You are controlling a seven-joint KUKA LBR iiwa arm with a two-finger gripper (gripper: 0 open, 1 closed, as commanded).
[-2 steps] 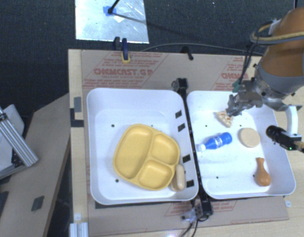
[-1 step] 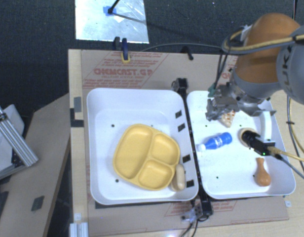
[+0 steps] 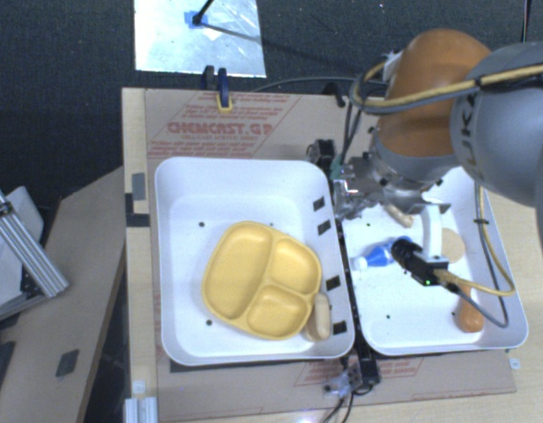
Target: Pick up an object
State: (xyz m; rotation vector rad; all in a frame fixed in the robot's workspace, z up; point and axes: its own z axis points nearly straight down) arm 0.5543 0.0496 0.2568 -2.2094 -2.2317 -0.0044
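A yellow divided plate [image 3: 261,280] with a small tan piece [image 3: 320,316] at its edge was seen in the left bin [image 3: 179,192], while, in the right bin [image 3: 501,324], a blue-and-white object [image 3: 374,258] lay below the gripper [image 3: 355,192], whose grip state could not be told.

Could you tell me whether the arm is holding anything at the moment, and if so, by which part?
It cannot be told: the claw sits low in the right white bin, hidden under the grey wrist, and no object shows between its tips.
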